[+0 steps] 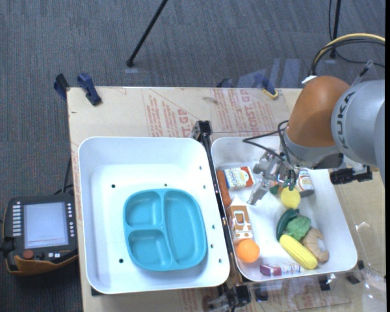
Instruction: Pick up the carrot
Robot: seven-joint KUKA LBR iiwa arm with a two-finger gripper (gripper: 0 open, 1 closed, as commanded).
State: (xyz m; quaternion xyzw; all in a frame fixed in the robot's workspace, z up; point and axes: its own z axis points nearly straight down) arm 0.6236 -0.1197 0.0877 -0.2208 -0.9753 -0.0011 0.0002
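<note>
The carrot is a slim orange-red piece lying along the left wall of the right bin, just left of a small orange carton. My gripper hangs over the upper middle of that bin, pointing down and left, to the right of the carton and roughly a carton's width from the carrot. I see nothing held in it. The grey arm with its orange band comes in from the right.
The right bin also holds a juice carton, an orange, a lemon, a small can, broccoli, a yellow corn cob and a pink packet. A blue divided plate lies in the left bin.
</note>
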